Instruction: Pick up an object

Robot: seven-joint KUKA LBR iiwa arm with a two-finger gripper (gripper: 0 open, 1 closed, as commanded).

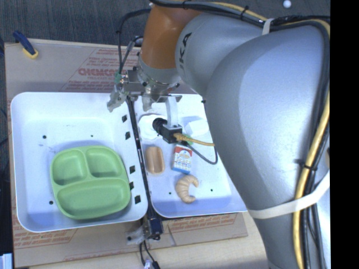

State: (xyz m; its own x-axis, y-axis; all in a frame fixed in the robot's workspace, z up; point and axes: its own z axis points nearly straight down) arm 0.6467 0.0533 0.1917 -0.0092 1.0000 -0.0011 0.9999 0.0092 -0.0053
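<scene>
My gripper (134,94) hangs over the far end of the divider between the two bins, under the orange wrist band. In the right bin (216,203) lie a tan bread roll (154,159), a small red, white and blue carton (182,159) and a croissant (187,188), all nearer the camera than the gripper and apart from it. A green divided plate (90,181) lies in the left bin (33,122). Nothing shows between the gripper's parts.
The big grey arm covers the right bin's right side and far corner. A pale flat thing (193,126) lies partly hidden by the arm near the carton. Brown cardboard (84,66) lies under the bins. A blue and yellow clamp (25,43) sits at the far left.
</scene>
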